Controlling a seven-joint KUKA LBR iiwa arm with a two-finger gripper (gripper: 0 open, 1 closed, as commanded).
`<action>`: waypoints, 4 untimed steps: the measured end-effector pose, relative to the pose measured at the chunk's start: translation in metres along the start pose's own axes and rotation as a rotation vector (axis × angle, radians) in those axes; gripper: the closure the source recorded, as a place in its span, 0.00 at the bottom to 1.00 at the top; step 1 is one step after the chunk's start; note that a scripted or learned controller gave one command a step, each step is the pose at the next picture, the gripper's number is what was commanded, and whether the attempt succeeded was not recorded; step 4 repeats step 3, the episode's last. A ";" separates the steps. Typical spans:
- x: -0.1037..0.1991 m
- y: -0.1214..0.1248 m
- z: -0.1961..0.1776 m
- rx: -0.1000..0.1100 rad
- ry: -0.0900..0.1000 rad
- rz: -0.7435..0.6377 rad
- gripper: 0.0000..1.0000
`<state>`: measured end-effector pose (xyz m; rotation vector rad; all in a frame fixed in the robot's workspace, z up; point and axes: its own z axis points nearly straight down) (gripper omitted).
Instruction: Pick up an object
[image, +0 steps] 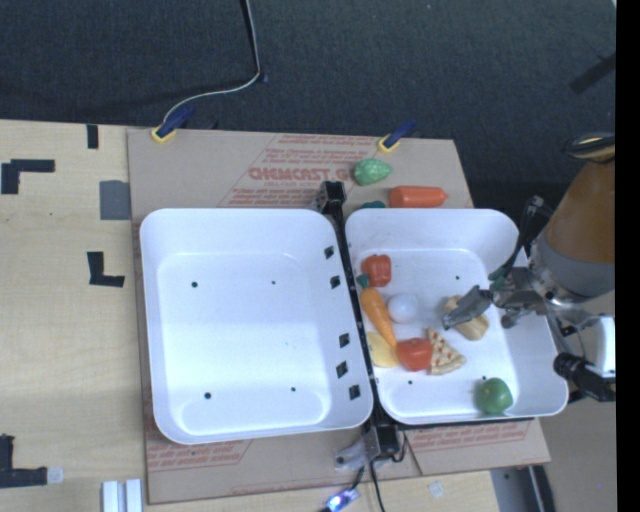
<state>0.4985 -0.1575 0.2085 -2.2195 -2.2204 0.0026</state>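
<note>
A green ball (493, 396) sits at the near edge of the right bin (520, 245). Further in lie a pizza slice (445, 354), a red block (414, 353), a carrot (378, 314) and a white ball (402, 308). The hand (463, 309) hangs low over a tan piece (470, 324); I cannot tell its opening. Beyond the bin, a green toy (372, 171) rests on the desk (60, 330).

Red print runs across the brown cardboard sheet (290, 170) under the bins; its largest line seems to begin "CHEMCAST", while the smaller lines are too blurred to read.
</note>
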 end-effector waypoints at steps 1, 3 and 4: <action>0.066 0.006 0.111 -0.001 -0.002 -0.004 0.00; 0.123 0.032 0.020 -0.008 0.001 -0.008 1.00; 0.123 0.032 0.020 -0.008 0.001 -0.008 1.00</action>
